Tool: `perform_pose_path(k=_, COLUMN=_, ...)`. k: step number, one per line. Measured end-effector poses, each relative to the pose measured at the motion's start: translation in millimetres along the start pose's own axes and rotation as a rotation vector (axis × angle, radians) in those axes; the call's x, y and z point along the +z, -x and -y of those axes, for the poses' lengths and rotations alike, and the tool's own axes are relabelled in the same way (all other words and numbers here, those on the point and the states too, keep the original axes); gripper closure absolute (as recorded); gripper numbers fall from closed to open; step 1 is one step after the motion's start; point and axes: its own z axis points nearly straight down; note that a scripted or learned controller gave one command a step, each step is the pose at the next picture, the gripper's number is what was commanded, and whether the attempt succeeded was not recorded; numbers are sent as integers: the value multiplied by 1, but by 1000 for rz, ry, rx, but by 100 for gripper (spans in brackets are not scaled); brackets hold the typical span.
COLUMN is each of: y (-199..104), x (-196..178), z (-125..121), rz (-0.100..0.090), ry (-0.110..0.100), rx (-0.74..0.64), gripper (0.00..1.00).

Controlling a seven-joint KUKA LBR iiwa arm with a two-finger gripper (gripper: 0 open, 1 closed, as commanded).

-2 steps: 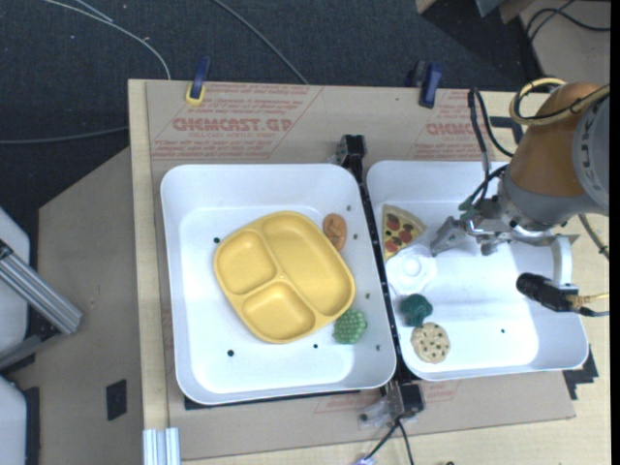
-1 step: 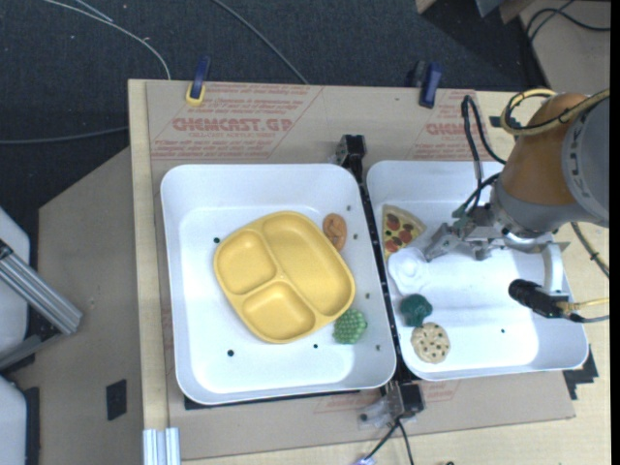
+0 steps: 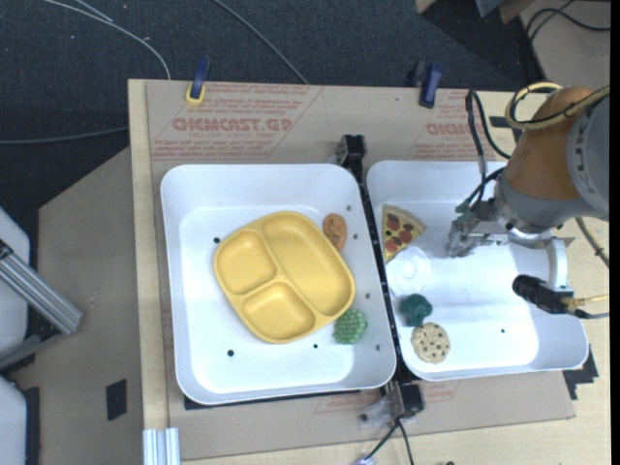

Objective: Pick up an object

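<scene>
Tool: I see the tool point(image 3: 469, 237) over the right bin point(image 3: 504, 352), in its far part, at the end of the grey arm point(image 3: 557, 168). I cannot tell if it is wide or narrow, the view is too small there. I see nothing between it.
Right bin: it holds a pizza slice point(image 3: 399, 231) near the far-left corner, a pale cup point(image 3: 408, 267) just below the slice, a dark green piece point(image 3: 417, 308) below the cup, and a cookie point(image 3: 430, 342) near the front edge.
Nearest things to tool: the pizza slice and the cup, both to its left and apart from it.
Left bin: the left bin point(image 3: 194, 289) carries a yellow plate point(image 3: 282, 275) with three compartments, lying at a slant.
Beside plate: a small brown piece point(image 3: 334, 229) is at its far-right side, and a light green piece point(image 3: 350, 327) touches its near-right edge.
Counter: both bins stand side by side on a counter point(image 3: 155, 211) with a brown printed sheet.
</scene>
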Motion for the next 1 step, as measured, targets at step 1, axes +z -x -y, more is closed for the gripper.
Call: perform_pose_path(k=1, y=1, x=-42, z=-1, rz=2, ry=4, rx=-1, gripper=100)
